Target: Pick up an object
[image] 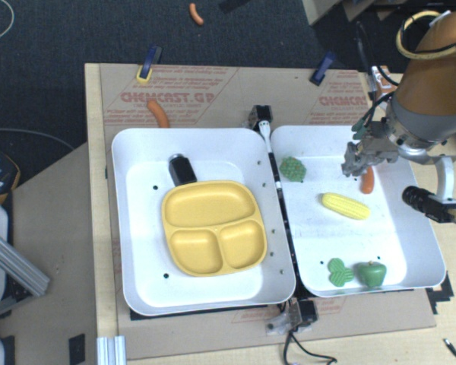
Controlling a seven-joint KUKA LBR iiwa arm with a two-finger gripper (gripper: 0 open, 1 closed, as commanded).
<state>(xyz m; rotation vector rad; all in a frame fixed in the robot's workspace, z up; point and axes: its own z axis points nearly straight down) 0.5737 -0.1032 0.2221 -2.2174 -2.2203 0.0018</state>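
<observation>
so the big brown bench (213,97) holds two white bins side by side. the left bin (133,204) has a yellow plate (213,226) with three parts in it, and a small black thing (182,169) lies just behind the plate, touching its back edge. the right bin (410,242) holds the toy food. the grey and orange arm (433,74) comes in from the right and hangs over the back of the right bin. its gripper (362,166) points down there, and a little red sausage (367,181) sits right under it, at its tip. i cannot tell if the fingers are open or closed, or if they have the sausage. a yellow corn cob (345,206) lies near the middle of the right bin, just in front of the sausage. a green bumpy veggie (292,169) sits by the bin's left wall. two more green toys, a leafy one (339,273) and a pepper (372,274), sit side by side near the front edge. an orange sausage (159,113) lies on the bench behind the left bin.
</observation>
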